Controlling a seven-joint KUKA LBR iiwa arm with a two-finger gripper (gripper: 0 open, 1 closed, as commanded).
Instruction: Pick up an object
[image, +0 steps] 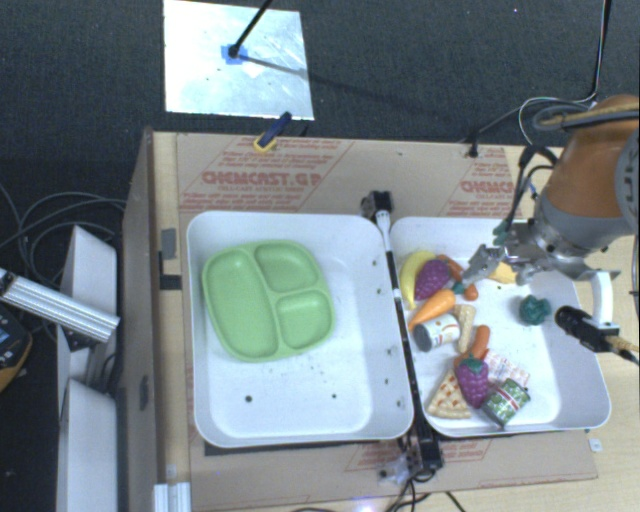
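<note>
the left bin (230, 405) holds a green divided plate (267, 299). the right bin (585, 395) holds toy food: a banana (408, 274), purple grapes (434, 276), a carrot (432, 307), a pizza slice (447, 398). the gripper (497, 262) hovers near the grapes; i cannot tell its grip.

This looks like a robot lab: a big robot arm (590, 175) reaches over a table (300, 165) with two white bins (290, 420), toy food (455, 330), and loose wires (40, 215).
</note>
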